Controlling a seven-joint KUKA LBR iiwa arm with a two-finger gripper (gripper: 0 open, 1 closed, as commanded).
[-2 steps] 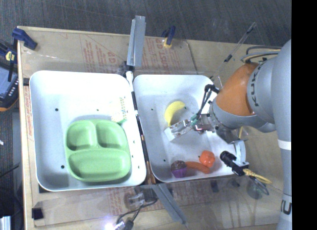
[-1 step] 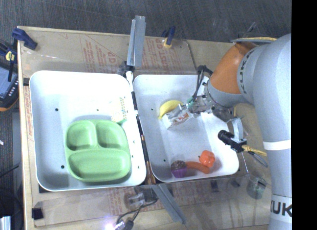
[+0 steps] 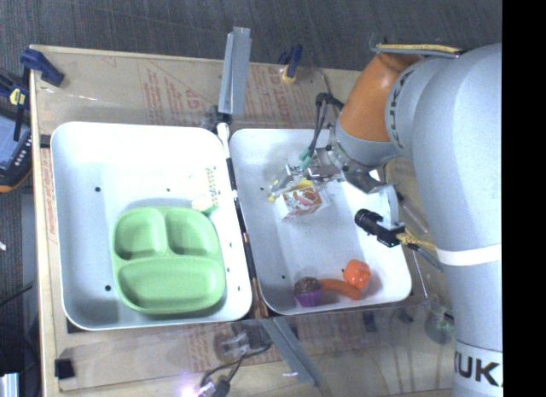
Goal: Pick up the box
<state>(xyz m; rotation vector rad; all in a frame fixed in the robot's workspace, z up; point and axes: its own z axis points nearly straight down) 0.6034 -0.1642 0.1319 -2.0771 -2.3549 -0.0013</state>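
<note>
The box [image 3: 304, 201] is small and pale with red and yellow print, lying in the upper middle of the right bin [image 3: 273, 259]. My gripper [image 3: 296, 177] hangs right at the box's upper edge, reaching down from the grey arm with the orange band [image 3: 368, 105] at the right. From this angle I cannot say whether the gripper touches the box. The wrist covers the bin's upper right corner.
An orange ball-like toy [image 3: 358, 273], an orange carrot-like piece [image 3: 335, 286] and a purple cup-like toy [image 3: 307, 289] lie near the right bin's front wall. The left bin [image 3: 85, 165] holds a green divided plate [image 3: 169, 260] and a small pale item [image 3: 205, 192].
</note>
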